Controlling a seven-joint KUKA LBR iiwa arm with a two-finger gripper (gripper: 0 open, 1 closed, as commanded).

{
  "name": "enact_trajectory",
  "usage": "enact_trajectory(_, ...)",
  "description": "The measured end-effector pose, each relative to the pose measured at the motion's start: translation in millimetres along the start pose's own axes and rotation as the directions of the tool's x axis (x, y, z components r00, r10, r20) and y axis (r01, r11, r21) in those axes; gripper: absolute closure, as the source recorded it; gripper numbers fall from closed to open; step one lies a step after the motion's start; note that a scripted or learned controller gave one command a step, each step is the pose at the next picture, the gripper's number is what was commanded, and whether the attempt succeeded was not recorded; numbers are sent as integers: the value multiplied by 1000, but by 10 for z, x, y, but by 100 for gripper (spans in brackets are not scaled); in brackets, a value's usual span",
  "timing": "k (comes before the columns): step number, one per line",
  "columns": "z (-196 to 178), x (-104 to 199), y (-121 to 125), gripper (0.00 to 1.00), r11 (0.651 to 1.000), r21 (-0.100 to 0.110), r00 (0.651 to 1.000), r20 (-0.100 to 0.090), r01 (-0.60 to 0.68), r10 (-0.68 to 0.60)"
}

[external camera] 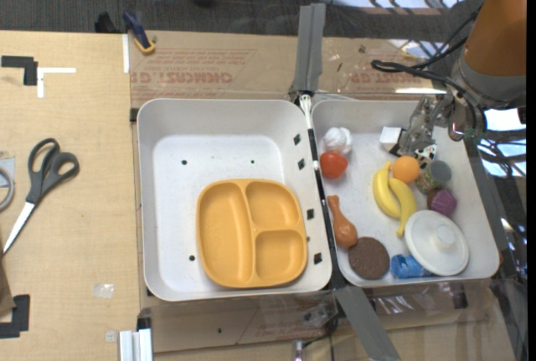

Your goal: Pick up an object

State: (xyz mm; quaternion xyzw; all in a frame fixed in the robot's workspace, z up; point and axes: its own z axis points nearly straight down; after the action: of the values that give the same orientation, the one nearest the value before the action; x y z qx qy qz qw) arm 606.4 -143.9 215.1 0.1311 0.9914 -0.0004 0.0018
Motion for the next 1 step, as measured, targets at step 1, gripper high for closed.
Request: enact_trajectory(1, -292, 531, 406, 100, 990, -1, 990, -1, -138, 138)
